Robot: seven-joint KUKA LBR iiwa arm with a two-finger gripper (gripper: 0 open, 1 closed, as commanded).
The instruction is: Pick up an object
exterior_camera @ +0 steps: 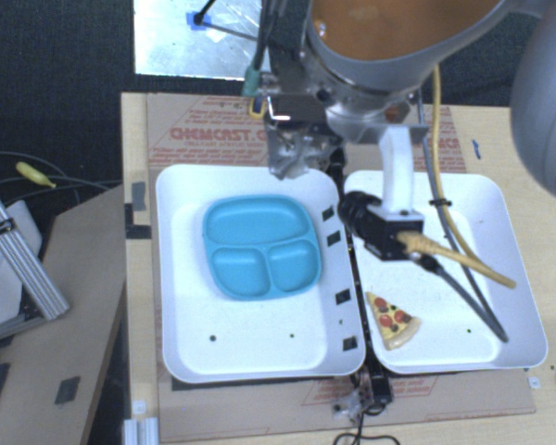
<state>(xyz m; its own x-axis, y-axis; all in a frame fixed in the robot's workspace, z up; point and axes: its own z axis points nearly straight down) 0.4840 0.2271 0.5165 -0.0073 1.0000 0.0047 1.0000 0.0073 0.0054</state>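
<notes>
While the claw (292,160) hovers at the left bin's (181,248) rim, grip unclear, it may clip the wall and miss the blue tray (259,247).

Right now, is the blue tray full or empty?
Empty. The blue tray lies flat in the left bin, and all three of its sections show bare blue plastic.

Red print on the cardboard
The flat brown cardboard sheet (213,128) at the desk's far edge reads "CHEMCAST" in red letters.
</notes>
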